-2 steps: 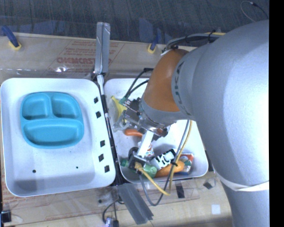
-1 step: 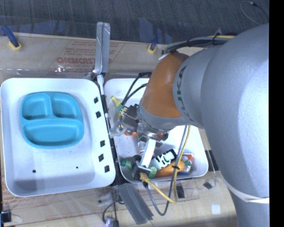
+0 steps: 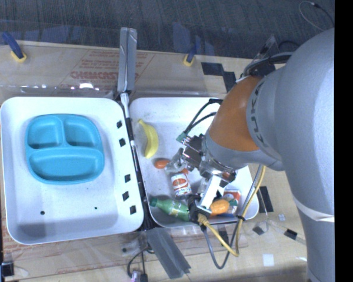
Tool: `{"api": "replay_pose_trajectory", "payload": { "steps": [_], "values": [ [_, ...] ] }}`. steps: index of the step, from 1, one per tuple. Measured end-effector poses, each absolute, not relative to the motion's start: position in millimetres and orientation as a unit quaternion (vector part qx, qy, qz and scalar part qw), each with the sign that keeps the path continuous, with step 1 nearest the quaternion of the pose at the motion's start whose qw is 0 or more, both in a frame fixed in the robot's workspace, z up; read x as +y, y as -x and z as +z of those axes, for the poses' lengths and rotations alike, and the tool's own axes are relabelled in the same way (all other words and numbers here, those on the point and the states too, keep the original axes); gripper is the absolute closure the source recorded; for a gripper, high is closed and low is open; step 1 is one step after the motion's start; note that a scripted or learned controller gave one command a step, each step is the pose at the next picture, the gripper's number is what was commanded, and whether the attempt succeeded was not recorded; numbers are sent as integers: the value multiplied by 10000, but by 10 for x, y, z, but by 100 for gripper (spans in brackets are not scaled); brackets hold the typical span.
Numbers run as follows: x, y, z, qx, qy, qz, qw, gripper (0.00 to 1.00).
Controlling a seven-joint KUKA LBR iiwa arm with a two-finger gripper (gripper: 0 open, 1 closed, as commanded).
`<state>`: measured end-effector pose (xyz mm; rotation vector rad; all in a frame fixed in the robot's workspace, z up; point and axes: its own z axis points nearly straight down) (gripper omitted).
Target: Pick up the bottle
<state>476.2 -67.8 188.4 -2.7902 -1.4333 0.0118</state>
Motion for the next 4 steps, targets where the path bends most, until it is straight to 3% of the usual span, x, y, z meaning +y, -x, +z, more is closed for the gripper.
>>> {"api": "replay_pose_trajectory", "payload": {
  "steps": [1,2,3,4],
  "values": [
    [-484,-4767,1884,-6684,7438,26,27,0],
    [29,-4769,1885,-6651,7467,24,19,0],
    [-841,-4765,1886,-6611,7503,21,14,0],
    [-836,-4774,1957,-6633,7483,38,25,100]
  ]
}}
